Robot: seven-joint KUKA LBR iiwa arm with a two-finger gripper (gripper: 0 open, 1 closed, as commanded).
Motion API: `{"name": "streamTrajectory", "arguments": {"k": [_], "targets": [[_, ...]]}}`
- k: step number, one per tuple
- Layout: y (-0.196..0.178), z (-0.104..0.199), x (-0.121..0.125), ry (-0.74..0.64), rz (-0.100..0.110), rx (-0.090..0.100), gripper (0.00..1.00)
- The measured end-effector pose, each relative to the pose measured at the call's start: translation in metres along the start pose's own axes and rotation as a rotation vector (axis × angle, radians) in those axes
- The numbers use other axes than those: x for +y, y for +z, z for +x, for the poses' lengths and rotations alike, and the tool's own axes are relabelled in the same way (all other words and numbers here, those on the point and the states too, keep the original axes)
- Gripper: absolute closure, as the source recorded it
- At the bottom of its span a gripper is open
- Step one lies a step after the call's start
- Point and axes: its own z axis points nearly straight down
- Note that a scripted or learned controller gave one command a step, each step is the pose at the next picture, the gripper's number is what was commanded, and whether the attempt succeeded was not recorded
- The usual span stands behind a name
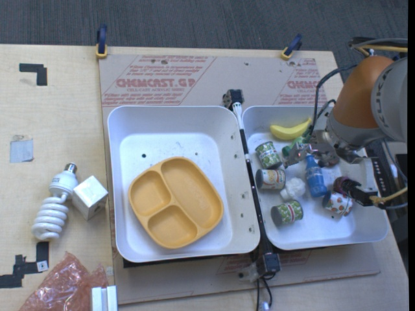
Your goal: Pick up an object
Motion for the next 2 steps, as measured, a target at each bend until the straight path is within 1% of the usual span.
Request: {"name": "streamTrajectory", "arguments": {"k": [1, 2], "targets": [[-0.067, -0.053, 0.05, -0.001, -0.002, -0.001, 0.0], [-0.077, -0.053, 0.051, -0.004, -0.003, -0.003, 1.0]]}}
